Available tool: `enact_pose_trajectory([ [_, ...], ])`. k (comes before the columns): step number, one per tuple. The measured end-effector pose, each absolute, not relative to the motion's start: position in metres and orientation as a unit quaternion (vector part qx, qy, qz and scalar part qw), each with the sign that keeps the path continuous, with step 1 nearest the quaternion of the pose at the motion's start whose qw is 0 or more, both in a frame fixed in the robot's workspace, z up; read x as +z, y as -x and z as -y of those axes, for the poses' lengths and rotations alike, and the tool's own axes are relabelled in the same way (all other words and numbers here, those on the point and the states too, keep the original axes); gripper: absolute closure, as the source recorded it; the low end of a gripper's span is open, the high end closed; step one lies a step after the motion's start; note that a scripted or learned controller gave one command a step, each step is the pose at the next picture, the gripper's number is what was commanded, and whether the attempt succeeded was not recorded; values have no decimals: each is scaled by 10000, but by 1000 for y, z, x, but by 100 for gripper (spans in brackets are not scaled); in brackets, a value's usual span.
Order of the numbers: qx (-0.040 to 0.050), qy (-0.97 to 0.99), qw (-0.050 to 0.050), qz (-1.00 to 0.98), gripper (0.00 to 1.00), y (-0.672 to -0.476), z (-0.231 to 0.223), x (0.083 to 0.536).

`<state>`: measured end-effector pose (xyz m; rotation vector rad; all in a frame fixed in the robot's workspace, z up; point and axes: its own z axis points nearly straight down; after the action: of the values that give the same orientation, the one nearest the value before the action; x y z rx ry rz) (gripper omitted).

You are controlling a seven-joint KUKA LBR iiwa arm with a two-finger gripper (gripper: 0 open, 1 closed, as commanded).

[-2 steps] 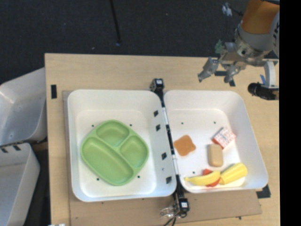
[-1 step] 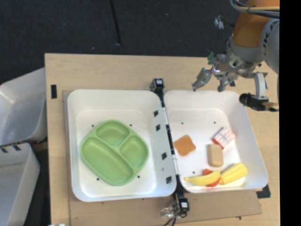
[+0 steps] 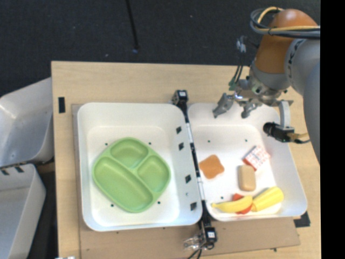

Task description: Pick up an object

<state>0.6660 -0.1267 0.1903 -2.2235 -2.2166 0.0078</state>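
Nearest me, along the near wall of the right bin, lie a banana and a yellow corn cob, with a tan block, an orange piece and a small red-and-white packet just behind — none lifted. My gripper hangs at the bin's far edge, fingers spread and holding nothing — so I judge the whole pick remains.

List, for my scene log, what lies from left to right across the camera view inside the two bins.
Green divided plate → orange piece → tan block → red-and-white packet.
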Motion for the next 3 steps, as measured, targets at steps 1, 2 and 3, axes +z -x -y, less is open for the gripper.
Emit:
enact_pose_trajectory([
  [1,15,7074,-3,7068,0,-668,124,147],
  [2,-4,7075,-23,7067,100,-669,125,162],
  [3,-21,7064,-28,7078,100,-671,126,227],
])
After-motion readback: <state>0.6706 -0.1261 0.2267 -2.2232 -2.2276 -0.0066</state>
